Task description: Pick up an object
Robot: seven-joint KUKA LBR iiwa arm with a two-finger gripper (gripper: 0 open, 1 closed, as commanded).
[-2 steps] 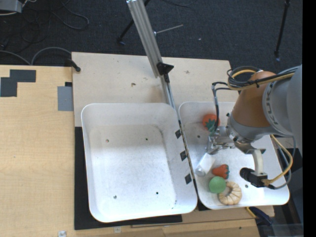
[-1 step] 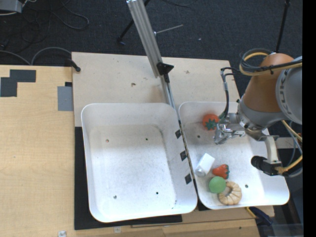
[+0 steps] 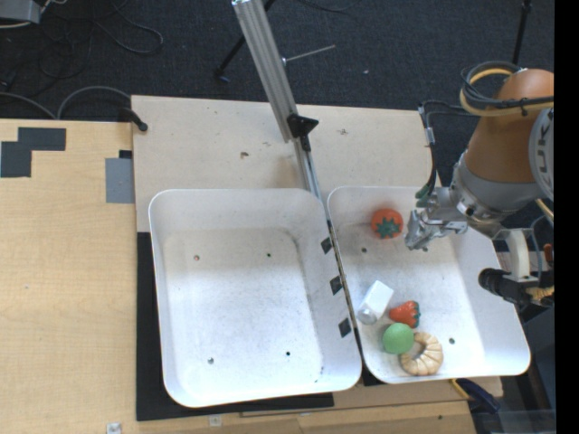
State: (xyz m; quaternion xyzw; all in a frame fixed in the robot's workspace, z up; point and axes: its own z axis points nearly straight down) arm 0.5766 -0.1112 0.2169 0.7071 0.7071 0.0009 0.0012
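Note:
The right bin (image 3: 470,287) holds a red tomato-like toy with a green top (image 3: 386,223) near its back, a white block (image 3: 374,299), a small red pepper-like toy (image 3: 405,313), a green ball (image 3: 396,338) and a tan ring-shaped pastry toy (image 3: 422,353) near its front. My gripper (image 3: 419,233) hangs over the right bin, just right of the tomato toy. Nothing shows between its fingers.
The left bin (image 3: 172,269) sits beside the right one, split from it by a divider with black clips (image 3: 333,265). A slanted metal rail (image 3: 271,70) rises behind the bins. Cables lie on the dark floor at the back.

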